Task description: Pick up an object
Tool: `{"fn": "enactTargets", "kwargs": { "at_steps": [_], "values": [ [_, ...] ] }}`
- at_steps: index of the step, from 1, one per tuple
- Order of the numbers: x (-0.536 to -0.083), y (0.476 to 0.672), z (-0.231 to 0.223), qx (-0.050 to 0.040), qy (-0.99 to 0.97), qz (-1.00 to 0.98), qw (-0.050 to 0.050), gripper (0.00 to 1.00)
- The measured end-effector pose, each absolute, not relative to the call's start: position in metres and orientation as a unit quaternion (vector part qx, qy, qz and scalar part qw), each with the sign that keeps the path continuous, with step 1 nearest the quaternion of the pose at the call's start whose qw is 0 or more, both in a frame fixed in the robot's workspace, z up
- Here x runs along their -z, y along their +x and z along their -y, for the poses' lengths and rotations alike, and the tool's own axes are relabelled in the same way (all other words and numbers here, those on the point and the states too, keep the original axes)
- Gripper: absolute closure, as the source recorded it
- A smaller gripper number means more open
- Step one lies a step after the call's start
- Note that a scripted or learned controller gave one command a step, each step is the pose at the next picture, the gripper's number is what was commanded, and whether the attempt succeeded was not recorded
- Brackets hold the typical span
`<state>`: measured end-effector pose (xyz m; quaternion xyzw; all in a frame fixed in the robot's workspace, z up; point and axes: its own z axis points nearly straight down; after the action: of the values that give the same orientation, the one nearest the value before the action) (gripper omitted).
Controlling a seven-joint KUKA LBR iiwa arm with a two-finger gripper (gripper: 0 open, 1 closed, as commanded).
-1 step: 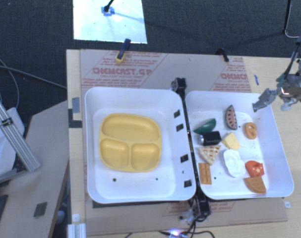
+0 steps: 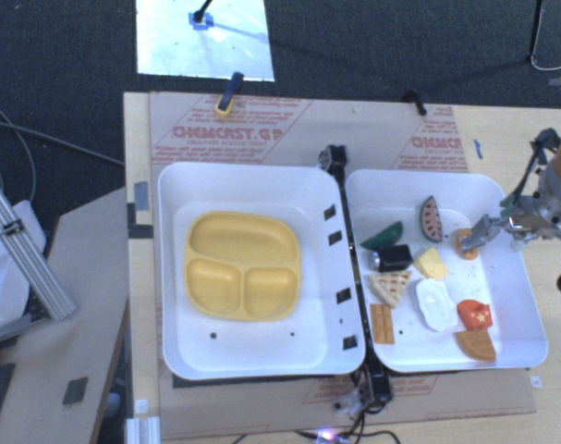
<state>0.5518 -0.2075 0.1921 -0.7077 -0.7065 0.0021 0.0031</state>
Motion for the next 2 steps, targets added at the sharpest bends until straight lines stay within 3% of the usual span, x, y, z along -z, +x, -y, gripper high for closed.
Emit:
{"fn": "enactTargets", "kwargs": {
  "at_steps": [1, 2],
  "values": [
    [-0.078, 0.638, 0.169, 0.0007, -0.704, 0.711, 0.001, 0.00],
    [-0.096, 0.638, 0.174, 0.0015, -0.705, 0.709, -0.003, 1.00]
  ]
}}
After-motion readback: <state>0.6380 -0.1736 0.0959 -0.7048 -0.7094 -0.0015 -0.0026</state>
